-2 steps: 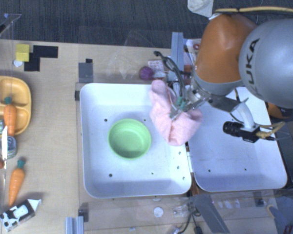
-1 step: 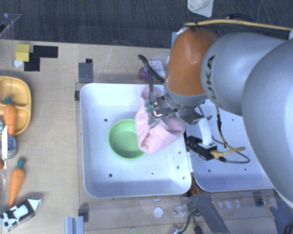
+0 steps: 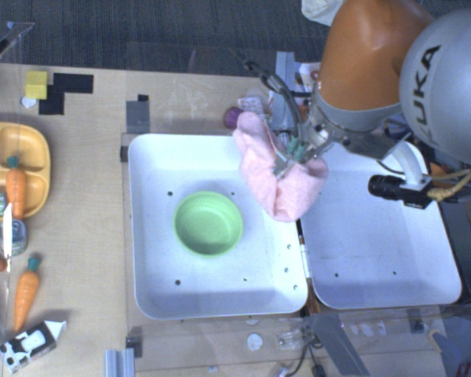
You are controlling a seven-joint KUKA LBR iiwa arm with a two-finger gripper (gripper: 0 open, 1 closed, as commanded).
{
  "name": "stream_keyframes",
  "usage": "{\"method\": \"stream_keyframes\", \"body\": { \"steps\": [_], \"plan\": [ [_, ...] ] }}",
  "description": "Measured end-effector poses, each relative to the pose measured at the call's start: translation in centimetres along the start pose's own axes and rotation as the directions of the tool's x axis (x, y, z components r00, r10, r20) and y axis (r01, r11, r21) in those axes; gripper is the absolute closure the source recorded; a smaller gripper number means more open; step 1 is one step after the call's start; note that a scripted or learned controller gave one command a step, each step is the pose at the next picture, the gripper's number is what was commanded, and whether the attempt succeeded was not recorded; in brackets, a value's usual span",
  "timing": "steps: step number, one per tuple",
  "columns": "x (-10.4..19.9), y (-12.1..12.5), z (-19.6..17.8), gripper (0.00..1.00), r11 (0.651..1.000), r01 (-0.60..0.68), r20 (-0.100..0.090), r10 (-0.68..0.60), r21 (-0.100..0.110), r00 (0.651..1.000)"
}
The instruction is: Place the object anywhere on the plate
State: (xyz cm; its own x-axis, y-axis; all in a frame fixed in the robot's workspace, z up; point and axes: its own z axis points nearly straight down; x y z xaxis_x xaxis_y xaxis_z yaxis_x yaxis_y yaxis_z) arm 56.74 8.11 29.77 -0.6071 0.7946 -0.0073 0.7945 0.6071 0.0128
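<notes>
Robotics lab or test cell, not a home. An industrial arm (image 3: pixel 424 61), grey w/ orange band and maker's lettering on the casing, carries the gripper (image 3: pixel 294 154). Below and to either side of the gripper, two shallow white bins (image 3: pixel 153 210) sit butted together on a pale wood table (image 3: pixel 86 226), w/ metal brackets (image 3: pixel 137 115) at the corners. Black cable (image 3: pixel 400 188) runs just right of the gripper. Far left of it lie props, not real food: toy carrots (image 3: pixel 25 289), a yellow divided tray (image 3: pixel 16 171), a toy cow-print carton (image 3: pixel 31 342). Beyond the gripper, past the table edge, dark carpet (image 3: pixel 141 14).
</notes>
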Motion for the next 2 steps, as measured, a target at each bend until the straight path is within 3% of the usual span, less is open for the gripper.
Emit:
{"method": "stream_keyframes", "body": {
  "steps": [1,2],
  "plan": [
    [4.58,1.36,7.87,1.0,0.989,-0.151,-0.005,0.151,0.011,0.989],
    [4.55,1.37,7.81,0.0,0.988,-0.151,-0.005,0.151,0.009,0.988]
  ]
}}
